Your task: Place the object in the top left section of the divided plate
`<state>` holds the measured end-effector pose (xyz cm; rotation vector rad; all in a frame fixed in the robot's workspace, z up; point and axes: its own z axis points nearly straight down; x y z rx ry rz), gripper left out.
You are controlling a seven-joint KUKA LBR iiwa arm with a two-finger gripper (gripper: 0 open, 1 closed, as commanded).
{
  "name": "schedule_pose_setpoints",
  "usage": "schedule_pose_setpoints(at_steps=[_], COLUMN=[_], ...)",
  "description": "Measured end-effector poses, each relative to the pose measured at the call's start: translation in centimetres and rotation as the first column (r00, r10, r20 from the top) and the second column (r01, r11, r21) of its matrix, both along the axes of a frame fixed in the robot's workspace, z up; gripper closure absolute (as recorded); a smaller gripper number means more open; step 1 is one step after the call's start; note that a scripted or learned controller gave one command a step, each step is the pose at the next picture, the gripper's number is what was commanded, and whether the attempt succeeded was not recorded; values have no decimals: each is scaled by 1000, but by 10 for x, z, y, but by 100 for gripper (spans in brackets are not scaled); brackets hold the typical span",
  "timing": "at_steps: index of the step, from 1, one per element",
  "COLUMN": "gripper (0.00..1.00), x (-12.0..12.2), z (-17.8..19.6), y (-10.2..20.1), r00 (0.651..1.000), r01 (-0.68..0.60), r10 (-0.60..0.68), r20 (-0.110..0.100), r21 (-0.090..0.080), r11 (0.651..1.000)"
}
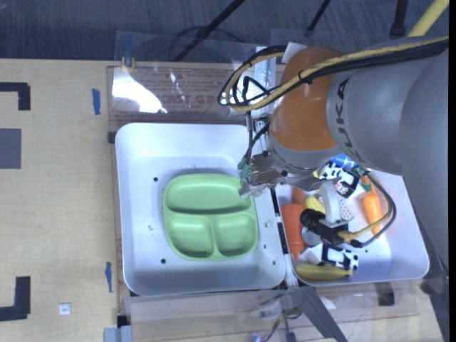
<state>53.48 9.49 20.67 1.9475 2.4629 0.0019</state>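
You've got a wood-tone counter (57, 212) on the far left with three black square marks and blue tape bits on it. Next, two shallow white bins sit side by side.

The left bin (135, 262) holds one green divided plate (210, 216), lying flat, with three sections: one long section along the top and two smaller ones below it. All three sections look bare.

At the plate's upper right rim you see the claw (247, 184), reaching over the wall between the bins. It's small and dark against the plate edge; you cannot tell how far apart it stands or whether anything is in it. Above it sits the wrist with the orange band (303, 112) and a bundle of black and yellow cables (249, 91) looping off it. The grey arm (392, 112) fills the upper right.

The right bin (410, 258) holds a pile of toy items, partly hidden under the arm. You can count one orange carrot-like piece (372, 204) at the right, one red-orange block (292, 226) by the dividing wall, one banana (320, 271) along the near edge, one black-and-white patterned piece (342, 258) just above the banana, and one white piece with blue print (340, 173) near the wrist. The rest of the pile is too tangled to count. Which of these is the task's object you cannot tell; none of them lies on the plate.
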Motion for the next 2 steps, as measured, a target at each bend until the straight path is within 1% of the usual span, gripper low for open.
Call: schedule_pose_setpoints(at_steps=[1,2], gripper=[100,100], x=[-14,30], z=[-86,41], y=[1,-34], r00=[961,1000], r01=[-277,-16], r10=[277,16], r20=[-5,-1], r21=[2,-1], r11=[961,1000])
